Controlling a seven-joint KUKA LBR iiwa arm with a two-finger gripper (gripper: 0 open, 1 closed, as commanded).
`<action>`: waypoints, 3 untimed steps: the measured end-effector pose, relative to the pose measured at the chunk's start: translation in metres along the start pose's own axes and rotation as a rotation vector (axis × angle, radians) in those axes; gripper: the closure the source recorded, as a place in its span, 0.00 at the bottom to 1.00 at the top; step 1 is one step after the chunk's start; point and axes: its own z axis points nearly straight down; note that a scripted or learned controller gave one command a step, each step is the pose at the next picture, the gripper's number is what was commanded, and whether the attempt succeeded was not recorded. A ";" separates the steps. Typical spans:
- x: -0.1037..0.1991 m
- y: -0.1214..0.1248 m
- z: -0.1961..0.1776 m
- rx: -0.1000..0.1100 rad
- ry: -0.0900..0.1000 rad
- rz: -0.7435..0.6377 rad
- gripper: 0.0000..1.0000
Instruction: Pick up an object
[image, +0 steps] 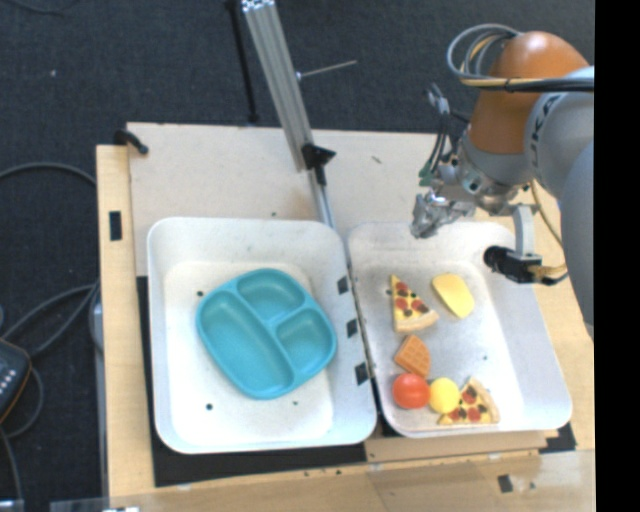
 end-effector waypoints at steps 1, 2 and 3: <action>0.046 -0.023 0.003 0.007 0.002 -0.004 1.00; 0.103 -0.047 -0.008 0.006 0.004 -0.007 1.00; 0.151 -0.066 -0.027 0.005 0.004 -0.007 1.00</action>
